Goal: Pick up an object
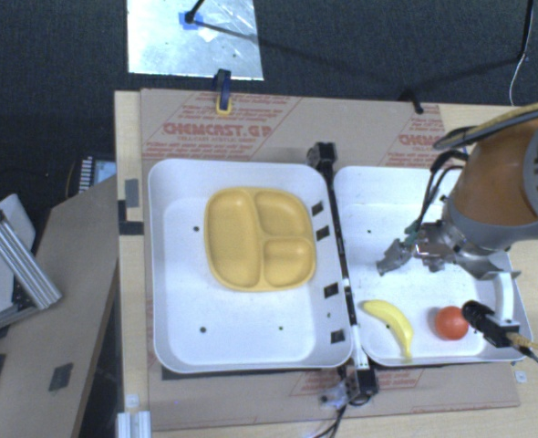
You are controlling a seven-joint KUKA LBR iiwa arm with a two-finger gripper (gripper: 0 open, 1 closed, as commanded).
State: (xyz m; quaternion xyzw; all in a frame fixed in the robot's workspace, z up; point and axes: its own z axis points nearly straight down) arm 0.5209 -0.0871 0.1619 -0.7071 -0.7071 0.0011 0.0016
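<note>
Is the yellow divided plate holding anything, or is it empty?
Empty. The yellow divided plate lies flat in the left bin; all three compartments show bare yellow.

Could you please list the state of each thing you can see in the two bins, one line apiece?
Plate: yellow, three compartments, lying flat in the left bin.
Banana: lying loose near the front of the right bin, untouched.
Tomato: red, resting right of the banana, apart from it.
Gripper: over the right bin, above the banana and tomato, holding nothing.
</note>
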